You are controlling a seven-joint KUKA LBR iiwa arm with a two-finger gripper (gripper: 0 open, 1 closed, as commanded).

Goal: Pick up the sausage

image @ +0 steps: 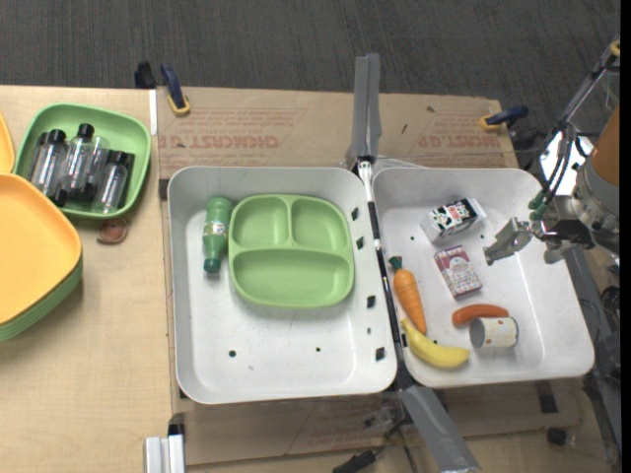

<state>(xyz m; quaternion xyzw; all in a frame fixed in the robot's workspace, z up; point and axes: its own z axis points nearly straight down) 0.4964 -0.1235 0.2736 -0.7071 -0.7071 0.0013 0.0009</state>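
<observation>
The right bin [552, 358] holds the sausage [479, 313] near its front, just above a small white cup [494, 332] and right of a carrot [409, 300]. The claw [505, 241] hangs above, fingers spread, gripping nothing.

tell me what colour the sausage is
Orange-red; the sausage lies in the right bin, seen in the camera view.

One fixed camera looks down at a slant from above the counter [266, 116] — far enough back to take in both white bins [187, 294], side by side, plus carpet beyond.
</observation>
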